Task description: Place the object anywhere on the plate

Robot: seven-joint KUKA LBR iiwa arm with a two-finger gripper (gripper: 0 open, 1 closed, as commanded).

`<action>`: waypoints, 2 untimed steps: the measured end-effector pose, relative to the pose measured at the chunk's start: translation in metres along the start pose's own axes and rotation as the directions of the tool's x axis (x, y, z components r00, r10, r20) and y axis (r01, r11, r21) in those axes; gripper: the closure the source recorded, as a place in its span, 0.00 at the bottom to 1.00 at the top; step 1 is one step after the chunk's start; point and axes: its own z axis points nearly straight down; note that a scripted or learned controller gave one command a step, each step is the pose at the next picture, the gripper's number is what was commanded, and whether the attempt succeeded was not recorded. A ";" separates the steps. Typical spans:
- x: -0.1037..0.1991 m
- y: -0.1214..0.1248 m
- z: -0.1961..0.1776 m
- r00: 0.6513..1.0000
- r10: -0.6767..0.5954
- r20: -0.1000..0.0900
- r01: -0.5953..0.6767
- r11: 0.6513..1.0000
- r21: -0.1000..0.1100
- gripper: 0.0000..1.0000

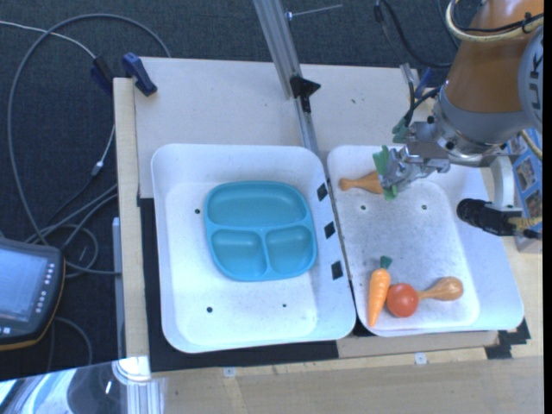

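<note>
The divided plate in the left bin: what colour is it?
Teal blue throughout, the plate with three compartments, seen plainly in the camera view.

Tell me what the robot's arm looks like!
The arm is fat and round, with a shiny orange band and grey metal below it. Thin yellowish and black cables loop around its top. At its end sits a small grey metal tool with green bits.
</note>
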 end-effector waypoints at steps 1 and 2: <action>0.046 0.003 0.003 1.000 0.002 0.000 -0.002 1.000 0.003 1.00; 0.104 0.010 0.015 1.000 0.000 0.000 0.000 1.000 0.005 1.00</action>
